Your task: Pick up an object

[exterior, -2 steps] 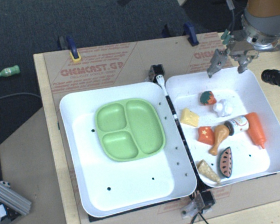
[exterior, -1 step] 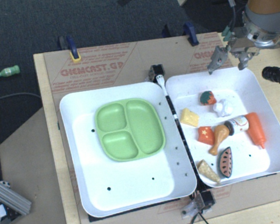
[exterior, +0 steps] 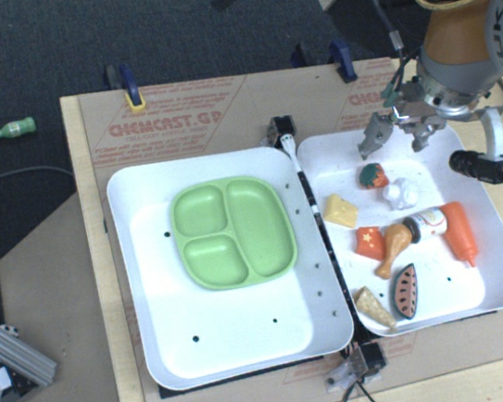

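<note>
My gripper (exterior: 399, 138) hangs over the far end of the right bin (exterior: 498, 285), its two fingers spread apart with nothing between them. Just below it in the bin lie a small red and green strawberry-like toy (exterior: 373, 174) and a crumpled white piece (exterior: 404, 190). Further toward the front are a yellow cheese wedge (exterior: 340, 211), a red-orange piece (exterior: 369, 241), a drumstick (exterior: 394, 244), an orange carrot (exterior: 460, 232), a white and red item (exterior: 430, 221), a watermelon slice (exterior: 405, 291) and a tan wedge (exterior: 373, 306).
The left bin (exterior: 160, 340) holds a green divided plate (exterior: 234, 231). A black divider rail (exterior: 311, 205) runs between the bins. Blue clamps (exterior: 131, 87) hold the board at the back. A green bottle (exterior: 14, 129) lies on the floor far left.
</note>
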You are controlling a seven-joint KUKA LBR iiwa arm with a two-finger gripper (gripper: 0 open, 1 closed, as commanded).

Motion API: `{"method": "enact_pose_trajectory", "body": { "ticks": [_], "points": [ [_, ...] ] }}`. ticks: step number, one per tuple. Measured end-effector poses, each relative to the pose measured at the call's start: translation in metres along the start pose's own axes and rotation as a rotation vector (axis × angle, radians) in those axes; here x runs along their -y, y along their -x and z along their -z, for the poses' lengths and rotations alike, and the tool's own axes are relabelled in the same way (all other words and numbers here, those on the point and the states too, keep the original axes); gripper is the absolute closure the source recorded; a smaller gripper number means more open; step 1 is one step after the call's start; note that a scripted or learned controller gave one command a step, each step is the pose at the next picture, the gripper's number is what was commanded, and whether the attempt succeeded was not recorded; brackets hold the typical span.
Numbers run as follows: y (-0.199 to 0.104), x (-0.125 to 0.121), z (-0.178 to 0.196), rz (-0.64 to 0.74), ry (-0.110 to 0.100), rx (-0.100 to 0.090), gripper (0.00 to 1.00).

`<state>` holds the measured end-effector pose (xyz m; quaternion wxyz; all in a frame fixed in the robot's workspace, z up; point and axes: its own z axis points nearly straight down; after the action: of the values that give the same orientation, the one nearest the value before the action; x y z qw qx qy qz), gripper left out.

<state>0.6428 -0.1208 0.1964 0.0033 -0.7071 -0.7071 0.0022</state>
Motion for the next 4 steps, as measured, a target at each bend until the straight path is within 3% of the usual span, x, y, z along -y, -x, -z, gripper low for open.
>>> {"method": "enact_pose_trajectory", "body": {
  "ticks": [2, 3, 4],
  "points": [
    [-0.015, -0.007, -0.101, 0.001, 0.002, 0.000, 0.00],
    [-0.015, -0.007, -0.112, 0.001, 0.004, 0.001, 0.00],
    [-0.015, -0.008, -0.100, 0.000, 0.008, 0.001, 1.00]
  ]
}}
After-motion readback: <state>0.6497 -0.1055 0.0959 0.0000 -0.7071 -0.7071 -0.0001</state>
